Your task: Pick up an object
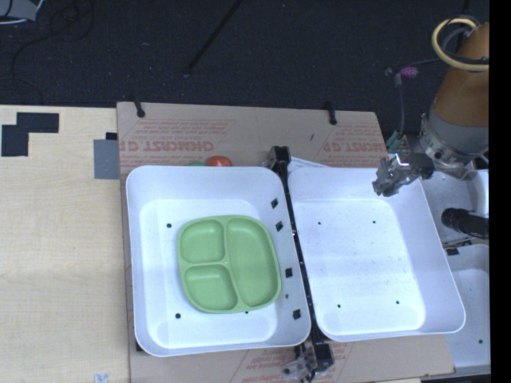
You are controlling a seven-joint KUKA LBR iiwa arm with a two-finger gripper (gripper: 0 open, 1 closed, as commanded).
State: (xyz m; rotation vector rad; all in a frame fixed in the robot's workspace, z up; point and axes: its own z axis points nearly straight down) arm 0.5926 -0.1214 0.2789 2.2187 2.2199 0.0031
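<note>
A light green plate (229, 263) with three compartments lies flat in the middle of the left white bin (152, 206). My gripper (386, 183) hangs over the far right corner of the right white bin (375, 309), well away from the plate. It is small and dark against the bin wall. Nothing shows between its fingers. The grey arm with its orange band (463, 78) rises behind it at the right.
A small red-orange object (218, 162) and a bit of green lie on the cardboard just behind the left bin's far rim. A black clamp strip (289, 238) runs between the two bins. Light wooden bench (56, 246) extends to the left.
</note>
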